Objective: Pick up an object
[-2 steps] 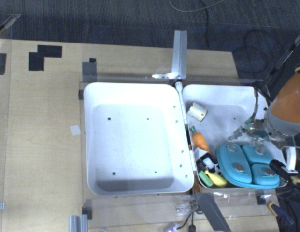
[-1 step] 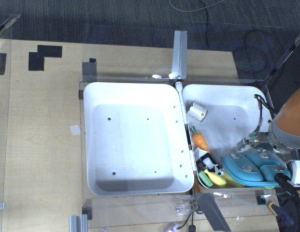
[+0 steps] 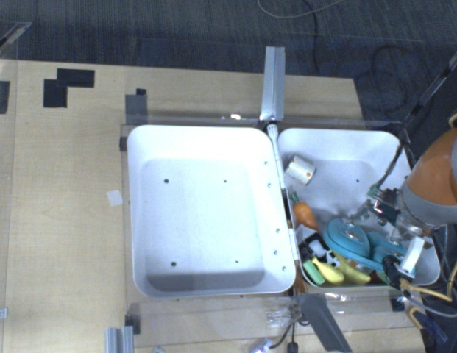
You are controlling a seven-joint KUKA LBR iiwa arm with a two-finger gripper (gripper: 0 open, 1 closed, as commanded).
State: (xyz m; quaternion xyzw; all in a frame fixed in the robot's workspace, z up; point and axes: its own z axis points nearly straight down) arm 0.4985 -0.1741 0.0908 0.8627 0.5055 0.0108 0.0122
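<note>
- The gripper [image 3: 380, 213] hangs over the right bin [image 3: 338, 147], just beside the teal object [image 3: 347, 241]; whether it is open or closed cannot be told.
- The teal object lies in the bin's near half, long axis running left to right, with its narrower end toward the arm.
- A yellow banana [image 3: 340, 273] lies against its near side, and an orange piece [image 3: 305, 215] lies to its left.
- A white cylinder [image 3: 300, 170] lies apart, nearer the far wall.

Robot lab: arm [image 3: 436, 176], bench [image 3: 59, 219], loose floor cable [image 3: 307, 7].
</note>
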